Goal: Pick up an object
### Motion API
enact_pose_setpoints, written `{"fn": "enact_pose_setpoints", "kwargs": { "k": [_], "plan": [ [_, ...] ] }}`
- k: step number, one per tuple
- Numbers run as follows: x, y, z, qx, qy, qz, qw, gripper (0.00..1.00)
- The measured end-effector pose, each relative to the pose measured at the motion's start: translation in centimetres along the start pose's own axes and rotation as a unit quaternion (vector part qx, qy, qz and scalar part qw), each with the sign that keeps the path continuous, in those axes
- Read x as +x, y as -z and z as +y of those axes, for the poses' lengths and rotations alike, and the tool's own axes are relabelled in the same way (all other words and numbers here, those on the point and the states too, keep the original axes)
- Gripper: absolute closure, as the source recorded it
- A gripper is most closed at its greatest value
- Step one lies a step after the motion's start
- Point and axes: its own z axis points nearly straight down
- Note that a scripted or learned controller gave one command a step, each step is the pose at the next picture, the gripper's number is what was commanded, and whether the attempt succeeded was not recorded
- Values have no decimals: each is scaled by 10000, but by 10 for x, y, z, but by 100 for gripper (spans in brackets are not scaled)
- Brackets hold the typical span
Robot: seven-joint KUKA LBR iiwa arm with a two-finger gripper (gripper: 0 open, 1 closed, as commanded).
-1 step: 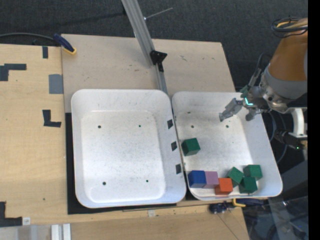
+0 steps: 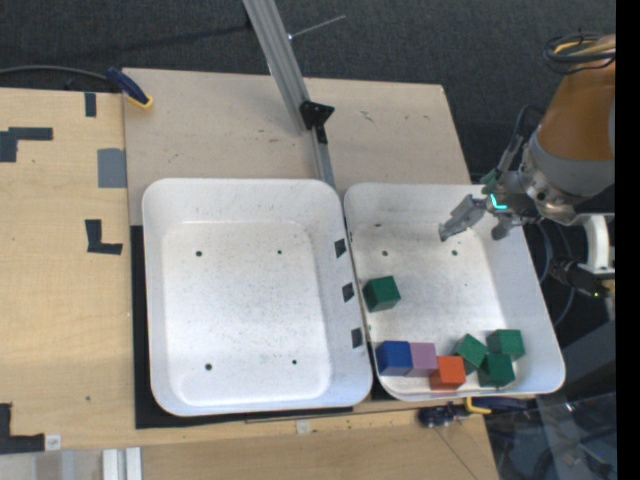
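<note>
The fingers hang over the right bin, near its far right corner, and nothing lies between them. Whether they stand apart or together I cannot tell; they read as a grey blur pointing toward the bin's middle.

The nearest block is the lone green cube, which sits close to the bin's left wall, about midway along it. From the fingers it lies toward the near left, well apart from them. It stands free of the other blocks, so I judge it the easiest pick. It is roughly cubic, with no long axis to line up with.

The rest crowd the bin's near edge: a blue cube touching a purple cube, then an orange cube, and a clump of three green blocks in the near right corner. Reaching these would mean crossing the whole bin.

The left bin sits just beside the right one on the desk. No brand, label or writing can be read anywhere.
</note>
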Motion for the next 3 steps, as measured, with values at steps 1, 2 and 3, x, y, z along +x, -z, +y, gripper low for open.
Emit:
{"fn": "enact_pose_setpoints", "kwargs": {
  "k": [1,2,3],
  "plan": [
    [-2,-45,-4,22,-9,-4,10000,0],
    [-10,-97,-11,30,-14,-1,10000,0],
    [-9,-149,-12,16,-5,-5,10000,0]
  ]
}}
